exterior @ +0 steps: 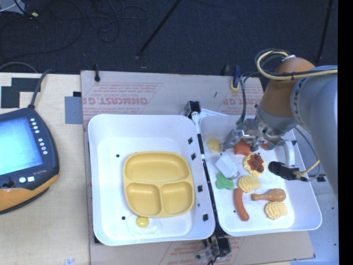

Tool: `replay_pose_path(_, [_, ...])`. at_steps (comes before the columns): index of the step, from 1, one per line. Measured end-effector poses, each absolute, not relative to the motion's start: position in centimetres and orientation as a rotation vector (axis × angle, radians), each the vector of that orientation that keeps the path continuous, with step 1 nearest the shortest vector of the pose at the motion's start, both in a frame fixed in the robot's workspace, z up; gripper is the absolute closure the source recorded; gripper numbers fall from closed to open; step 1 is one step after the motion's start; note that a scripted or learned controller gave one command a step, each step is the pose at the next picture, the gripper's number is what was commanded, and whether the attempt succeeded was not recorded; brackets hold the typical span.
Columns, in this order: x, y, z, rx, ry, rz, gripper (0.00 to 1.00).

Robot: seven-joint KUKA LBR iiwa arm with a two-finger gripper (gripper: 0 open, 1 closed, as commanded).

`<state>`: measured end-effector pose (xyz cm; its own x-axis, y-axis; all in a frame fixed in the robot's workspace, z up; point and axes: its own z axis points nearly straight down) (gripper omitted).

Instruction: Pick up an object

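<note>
A: Hovering gripper point(246, 138) low in the right bin point(309, 217), over the red-orange toy point(241, 147) in the cluttered toy-food pile.

B: Holding it?

A: Can't tell. Toy sits in the bin.

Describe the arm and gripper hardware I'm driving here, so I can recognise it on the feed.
The arm is a thick, rounded grey body with an orange band above the wrist. A yellowish cable loops over that band, and thinner dark cables trail along its side. The gripper is a small metal and dark assembly below the wrist.
</note>
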<state>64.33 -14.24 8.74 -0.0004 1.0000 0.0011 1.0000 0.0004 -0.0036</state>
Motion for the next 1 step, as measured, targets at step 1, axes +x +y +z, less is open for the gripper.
replay_pose_path(1, [64.31, -14.27, 9.73, -2.218, -2.217, 0.004, 1.0])
